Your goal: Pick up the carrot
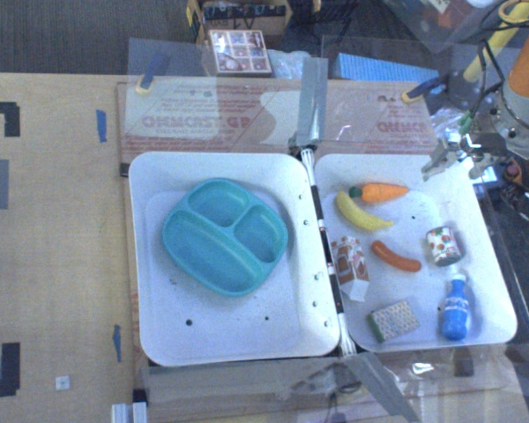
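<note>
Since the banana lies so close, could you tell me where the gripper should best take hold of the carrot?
Probably the middle of the carrot, from above, fingers closing across its width. It lies flat, and the banana crowds its green-topped end.

— What sits on the tabletop (53, 263)?
— Two shallow white bins side by side: the left bin (150, 324) and the right bin (494, 263), touching. Blue tape strips (100, 124) and black marks (4, 117) too.
</note>
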